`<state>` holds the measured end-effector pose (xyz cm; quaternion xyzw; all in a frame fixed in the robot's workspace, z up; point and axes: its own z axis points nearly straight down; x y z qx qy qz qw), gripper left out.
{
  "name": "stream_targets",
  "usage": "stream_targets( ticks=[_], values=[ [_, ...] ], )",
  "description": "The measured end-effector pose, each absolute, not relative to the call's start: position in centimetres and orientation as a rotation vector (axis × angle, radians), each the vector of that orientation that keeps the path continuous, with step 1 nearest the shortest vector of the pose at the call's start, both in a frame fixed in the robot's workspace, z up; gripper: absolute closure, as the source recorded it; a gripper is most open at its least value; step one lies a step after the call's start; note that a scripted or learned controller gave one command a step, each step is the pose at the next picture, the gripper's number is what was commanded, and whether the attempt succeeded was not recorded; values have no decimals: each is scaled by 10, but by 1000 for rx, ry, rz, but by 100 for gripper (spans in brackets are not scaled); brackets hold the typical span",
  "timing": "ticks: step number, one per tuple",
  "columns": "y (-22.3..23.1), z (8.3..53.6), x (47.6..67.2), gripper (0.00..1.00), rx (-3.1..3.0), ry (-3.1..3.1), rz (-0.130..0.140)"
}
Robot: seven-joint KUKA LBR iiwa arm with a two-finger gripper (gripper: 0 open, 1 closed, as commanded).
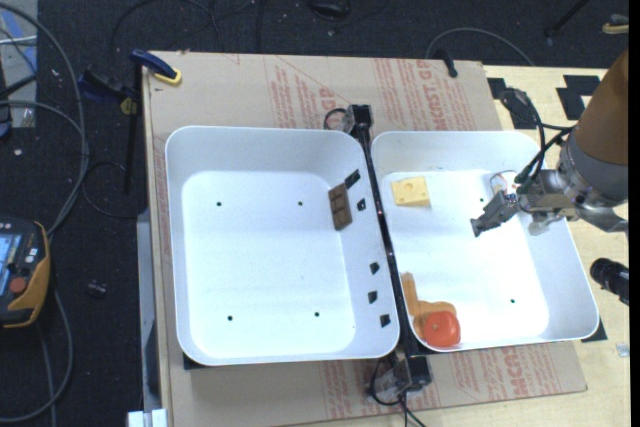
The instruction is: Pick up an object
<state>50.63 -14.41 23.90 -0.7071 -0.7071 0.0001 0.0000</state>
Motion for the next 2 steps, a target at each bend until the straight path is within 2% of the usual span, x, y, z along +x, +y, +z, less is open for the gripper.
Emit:
stream_targets(
  ticks=[1, 2],
  values=[
    [-167, 226, 498, 0, -2223, -2219, 1],
    [-191, 227, 512, 0, -2223, -2221, 0]
  ],
)
